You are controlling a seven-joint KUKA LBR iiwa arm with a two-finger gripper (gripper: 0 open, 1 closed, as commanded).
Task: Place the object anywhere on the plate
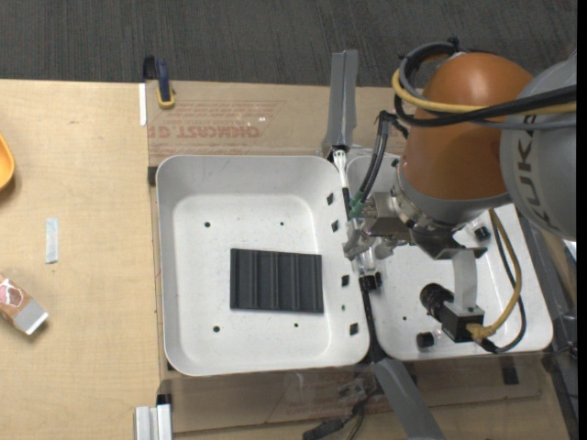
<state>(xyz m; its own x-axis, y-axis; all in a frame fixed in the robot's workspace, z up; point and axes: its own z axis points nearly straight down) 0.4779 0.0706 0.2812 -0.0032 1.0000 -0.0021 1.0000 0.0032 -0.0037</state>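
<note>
Currently my gripper (366, 257) hangs over the bins' shared rim; open or closed, I cannot tell. Small dark block (426, 340) lies in the right bin (394, 337). Judged light, stiff; grasp across its middle.

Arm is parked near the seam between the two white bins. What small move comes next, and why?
Probably a short shift left, toward the dark ribbed rectangular plate in the left white bin. The gripper hangs over the bins' shared edge, beside the plate rather than above it. I cannot see whether it carries anything, so check that before lowering.
</note>
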